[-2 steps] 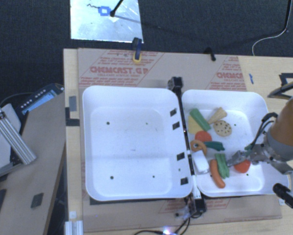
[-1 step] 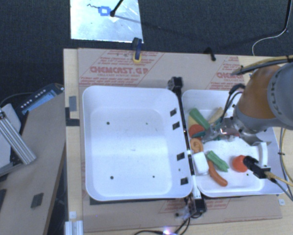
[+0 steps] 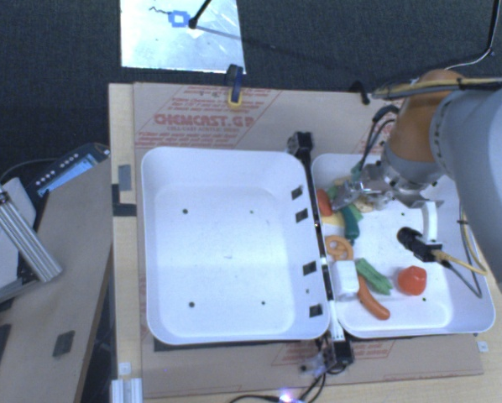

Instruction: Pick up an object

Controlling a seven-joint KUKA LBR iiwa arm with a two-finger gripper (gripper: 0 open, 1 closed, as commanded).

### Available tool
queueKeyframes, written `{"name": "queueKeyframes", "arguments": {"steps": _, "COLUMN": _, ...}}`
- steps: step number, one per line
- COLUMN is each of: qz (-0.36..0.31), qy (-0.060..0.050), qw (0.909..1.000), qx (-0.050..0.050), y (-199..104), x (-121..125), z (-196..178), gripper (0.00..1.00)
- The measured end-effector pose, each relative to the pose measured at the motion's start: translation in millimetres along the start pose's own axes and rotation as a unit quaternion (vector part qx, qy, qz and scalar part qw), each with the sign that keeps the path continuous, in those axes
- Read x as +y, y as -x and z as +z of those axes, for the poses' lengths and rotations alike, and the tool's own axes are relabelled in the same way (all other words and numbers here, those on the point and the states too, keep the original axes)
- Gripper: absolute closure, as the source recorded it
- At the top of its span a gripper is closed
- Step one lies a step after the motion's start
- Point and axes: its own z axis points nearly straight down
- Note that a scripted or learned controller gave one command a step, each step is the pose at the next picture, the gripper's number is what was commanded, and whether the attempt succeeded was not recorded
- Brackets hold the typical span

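You will find the gripper low in the right bin, near that bin's upper left corner, its metal fingers mixed in with a small cluster of objects; whether they are open or closed cannot be told from this view, and nothing can be confirmed as held. Directly at the fingers sits a green piece, elongated and smooth, with a pale yellowish item just above it and a short red-orange piece to its left against the bin wall. Below that cluster lies an orange pretzel-shaped ring, then a white block hard by the divider between the bins. Beside the block a green ridged object lies at a slant, touching or nearly touching an orange carrot-like stick that runs toward the bin's lower edge. A red rounded object, tomato-like, rests apart to the right. All appear to be smooth moulded plastic toys. The arm enters from the right, its grey casing large in the foreground, with the orange band above the wrist and the wrist bent down into the bin. A black fitting with cable hangs beneath the arm. The left bin is a shallow white tray with rounded corners, standing on a cardboard sheet printed in red.
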Motion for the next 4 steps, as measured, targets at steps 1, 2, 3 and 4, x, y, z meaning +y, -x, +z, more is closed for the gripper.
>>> {"name": "queueKeyframes", "arguments": {"steps": 1, "qz": 0.000, "qy": -0.001, "qw": 1.0000, "qx": 0.000, "y": 1, "x": -2, "z": -10, "gripper": 1.00}}
{"name": "queueKeyframes", "arguments": {"steps": 2, "qz": 0.001, "qy": -0.002, "qw": 1.0000, "qx": 0.001, "y": -17, "x": -31, "z": -55, "gripper": 1.00}}
{"name": "queueKeyframes", "arguments": {"steps": 3, "qz": 0.005, "qy": -0.004, "qw": 1.0000, "qx": 0.001, "y": 6, "x": -85, "z": 4, "gripper": 1.00}}
{"name": "queueKeyframes", "arguments": {"steps": 4, "qz": 0.002, "qy": 0.000, "qw": 1.0000, "qx": 0.000, "y": 11, "x": -60, "z": -54, "gripper": 1.00}}
